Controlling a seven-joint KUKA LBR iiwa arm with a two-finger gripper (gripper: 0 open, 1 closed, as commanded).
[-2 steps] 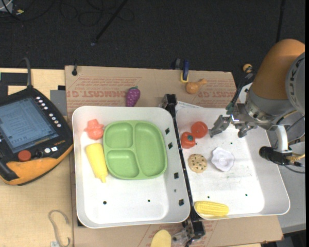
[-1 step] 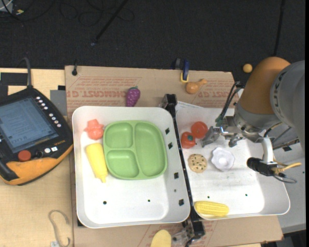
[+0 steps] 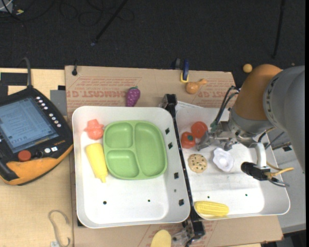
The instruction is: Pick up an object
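Observation:
My gripper (image 3: 212, 138) hangs low over the back of the right bin (image 3: 247, 202), reaching in from the right below the orange wrist band. Just to its left lie two red tomato-like pieces, one (image 3: 199, 128) at the back and one (image 3: 187, 139) nearer the bin's divider. A round speckled cookie (image 3: 198, 163) rests in front of them. A crumpled white object (image 3: 223, 160) lies right below the gripper. A yellow corn cob (image 3: 211, 208) sits at the bin's front edge. Nothing is seen held.
The left bin (image 3: 123, 205) holds a green divided plate (image 3: 134, 150), a pink toy (image 3: 93, 129) and a yellow piece (image 3: 97, 161). Behind the bins lie a purple grape bunch (image 3: 133, 95) and an orange pear shape (image 3: 194, 86). A control tablet (image 3: 23, 133) sits far left.

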